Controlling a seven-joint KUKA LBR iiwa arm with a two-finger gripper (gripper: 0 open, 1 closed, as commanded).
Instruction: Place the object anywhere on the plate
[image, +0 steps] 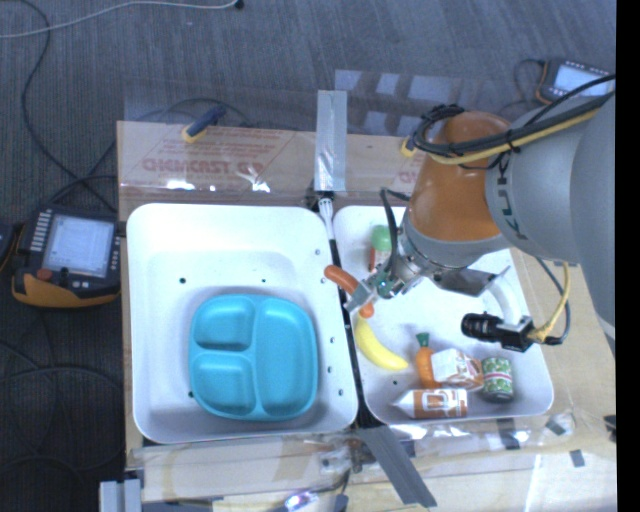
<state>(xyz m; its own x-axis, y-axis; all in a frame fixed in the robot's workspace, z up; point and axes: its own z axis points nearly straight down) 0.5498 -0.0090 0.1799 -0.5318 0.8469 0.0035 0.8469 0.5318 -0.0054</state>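
Reading my feed from the left: a teach pendant (68, 257) lies on the grey carpet (150, 50) beside the bench. Next, the left bin (170, 240), holding the blue plate (254, 356), a divided tray with three compartments, set toward the bin's near right part.

At the wall shared by the two bins, I log the gripper (362, 295). A small orange-red piece, like a toy sausage (341, 278), appears at its tip, long axis running from upper left to lower right, sitting just over the divider. It looks pinched between the fingers, but the tip is small and cluttered, so I cannot tell for sure whether they are closed on it.

Key relation: the plate lies to the left of and nearer the camera than the gripper, near at hand, across the divider. I judge the coming move a short carry leftward and down.

Right bin (520, 300): a green-topped item (381, 239) at the back, a banana (379, 346), a toy carrot (425, 362), a small box (461, 368), a can (497, 377), a bottle (435, 403) lying on its side.

Surface: cardboard-topped bench (220, 160), cables (60, 180) trailing on carpet.
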